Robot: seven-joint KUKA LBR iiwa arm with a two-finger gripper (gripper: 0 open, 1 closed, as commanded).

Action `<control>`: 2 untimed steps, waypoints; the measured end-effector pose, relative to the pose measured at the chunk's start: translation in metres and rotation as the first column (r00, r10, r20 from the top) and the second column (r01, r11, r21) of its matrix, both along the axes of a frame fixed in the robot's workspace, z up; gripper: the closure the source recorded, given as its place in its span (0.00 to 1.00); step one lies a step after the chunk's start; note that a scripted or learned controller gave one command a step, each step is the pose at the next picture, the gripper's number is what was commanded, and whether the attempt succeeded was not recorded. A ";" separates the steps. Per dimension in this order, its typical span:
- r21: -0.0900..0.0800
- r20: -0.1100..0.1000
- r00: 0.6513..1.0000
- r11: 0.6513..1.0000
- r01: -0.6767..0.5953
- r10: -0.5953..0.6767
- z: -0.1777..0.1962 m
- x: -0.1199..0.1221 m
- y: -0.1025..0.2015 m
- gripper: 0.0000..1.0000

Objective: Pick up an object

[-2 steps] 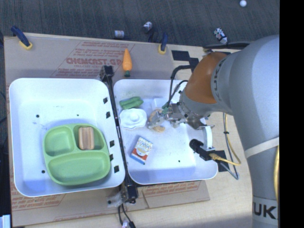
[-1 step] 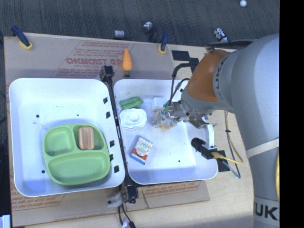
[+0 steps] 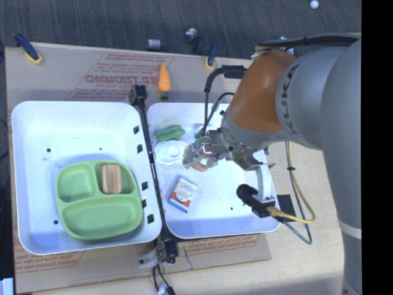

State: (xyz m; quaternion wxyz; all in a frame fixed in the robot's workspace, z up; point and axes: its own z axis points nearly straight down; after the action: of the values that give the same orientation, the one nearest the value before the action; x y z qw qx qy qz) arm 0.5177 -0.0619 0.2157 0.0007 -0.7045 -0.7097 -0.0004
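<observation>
One small red-and-white box (image 3: 183,193)

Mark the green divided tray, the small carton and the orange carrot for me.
green divided tray (image 3: 98,214): camera view, floor of its large front compartment.
small carton (image 3: 183,193): camera view, middle of its top face.
orange carrot (image 3: 164,78): camera view, middle of its body.
</observation>
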 end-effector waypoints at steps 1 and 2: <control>0.000 0.000 1.000 1.000 -0.004 0.004 0.010 0.001 0.000 1.00; -0.001 0.000 1.000 1.000 -0.004 0.004 0.010 0.001 0.000 0.00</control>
State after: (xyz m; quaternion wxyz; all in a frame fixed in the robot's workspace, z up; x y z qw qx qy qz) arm 0.5186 -0.0622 0.2256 0.0004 -0.7031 -0.7111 -0.0002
